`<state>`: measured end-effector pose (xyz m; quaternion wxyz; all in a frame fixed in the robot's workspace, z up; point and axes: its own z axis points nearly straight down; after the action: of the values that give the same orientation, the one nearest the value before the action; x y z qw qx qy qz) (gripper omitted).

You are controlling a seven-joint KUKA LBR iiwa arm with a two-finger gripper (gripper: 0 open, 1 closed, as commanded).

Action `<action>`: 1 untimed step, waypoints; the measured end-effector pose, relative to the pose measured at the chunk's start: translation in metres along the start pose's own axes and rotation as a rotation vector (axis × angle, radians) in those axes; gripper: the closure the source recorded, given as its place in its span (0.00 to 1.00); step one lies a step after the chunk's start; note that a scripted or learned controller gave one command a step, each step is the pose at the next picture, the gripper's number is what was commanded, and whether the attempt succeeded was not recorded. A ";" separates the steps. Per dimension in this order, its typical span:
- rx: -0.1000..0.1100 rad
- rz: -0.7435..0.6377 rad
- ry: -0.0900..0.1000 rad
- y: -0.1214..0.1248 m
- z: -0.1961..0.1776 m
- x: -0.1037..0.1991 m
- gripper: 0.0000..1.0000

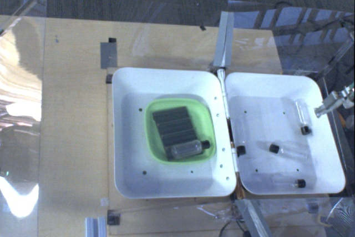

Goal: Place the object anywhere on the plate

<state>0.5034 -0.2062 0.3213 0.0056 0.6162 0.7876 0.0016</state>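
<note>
One fixed camera looks down slantwise from above on both white bins (166, 77).

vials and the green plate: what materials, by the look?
Vials: clear glass or plastic, can't tell which; the white bin shows through them, and their caps look black. Green plate: probably plastic, an even lime colour with soft rounded corners. The dark ribbed block on it looks matte.

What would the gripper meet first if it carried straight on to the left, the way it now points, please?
Probably the clear vial with a black cap lying near the right bin's right wall, just left of the gripper. Height is unclear from above, so it might pass over it.
</note>
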 end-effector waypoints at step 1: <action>-0.003 -0.106 -0.002 -0.013 -0.117 0.003 0.00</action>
<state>0.4890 -0.2058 0.4387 0.0075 0.5734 0.8192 0.0017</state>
